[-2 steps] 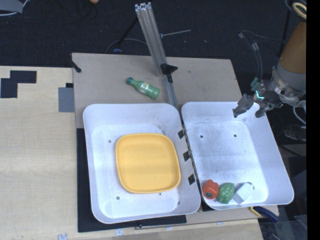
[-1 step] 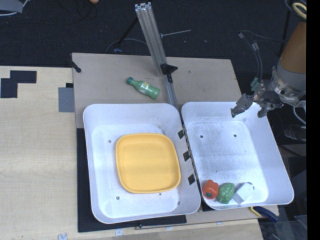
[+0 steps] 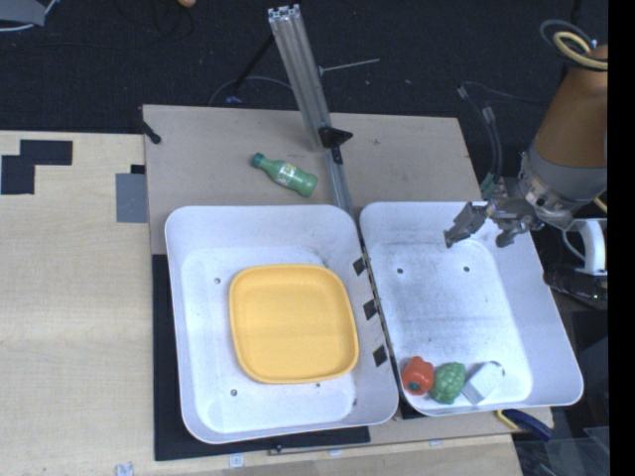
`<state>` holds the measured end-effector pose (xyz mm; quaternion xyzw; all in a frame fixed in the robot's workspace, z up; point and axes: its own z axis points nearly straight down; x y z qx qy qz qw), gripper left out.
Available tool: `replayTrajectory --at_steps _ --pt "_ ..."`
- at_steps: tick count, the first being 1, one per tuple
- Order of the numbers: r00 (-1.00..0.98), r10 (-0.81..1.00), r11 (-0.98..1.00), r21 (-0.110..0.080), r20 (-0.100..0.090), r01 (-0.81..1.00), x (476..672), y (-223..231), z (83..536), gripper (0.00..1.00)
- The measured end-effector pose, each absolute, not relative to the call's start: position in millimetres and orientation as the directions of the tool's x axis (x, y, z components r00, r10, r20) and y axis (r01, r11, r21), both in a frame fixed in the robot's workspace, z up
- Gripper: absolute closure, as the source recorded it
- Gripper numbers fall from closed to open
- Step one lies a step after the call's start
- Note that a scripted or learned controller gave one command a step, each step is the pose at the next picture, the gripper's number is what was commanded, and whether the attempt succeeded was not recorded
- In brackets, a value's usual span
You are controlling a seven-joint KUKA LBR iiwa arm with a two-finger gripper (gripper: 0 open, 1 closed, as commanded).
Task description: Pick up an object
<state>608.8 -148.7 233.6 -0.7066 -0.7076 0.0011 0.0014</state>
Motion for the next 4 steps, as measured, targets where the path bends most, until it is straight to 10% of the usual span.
replayTrajectory --at_steps 2,3,4 --pt "-0.001 1.0 0.001 -0.004 0.001 1.0 613.0 -138 143 0.0" --pt "0.001 1.0 -0.001 -0.001 0.0 1.0 613.5 -139 155 1.0" --pt "0.0 1.0 0.0 0.004 -0.001 1.0 614.2 -149 211 1.0"
